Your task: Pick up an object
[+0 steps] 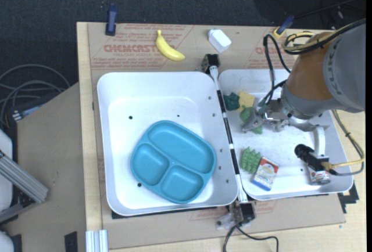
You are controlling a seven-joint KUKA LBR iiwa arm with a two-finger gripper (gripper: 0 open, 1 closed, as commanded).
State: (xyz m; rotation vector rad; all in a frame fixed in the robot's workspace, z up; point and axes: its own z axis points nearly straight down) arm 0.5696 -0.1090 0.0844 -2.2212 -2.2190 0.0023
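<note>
My gripper (254,123) is low in the right bin (290,187), right by a small green toy (249,112) and a yellow block (247,99) near the wall between the bins. I cannot tell from up here if it has grabbed anything. To do this well, I would line up over just one toy, close gently, then lift slowly. The blue tray (171,159) sits in the left bin (116,129).

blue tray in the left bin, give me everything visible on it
The blue tray is a light blue, smooth, plastic-looking plate with rounded corners and three compartments: one long one along its upper edge and two smaller ones below. It lies flat and right side up, turned at a slant, on the floor of the left bin, toward the bin's lower middle. Its compartments hold nothing.
</note>
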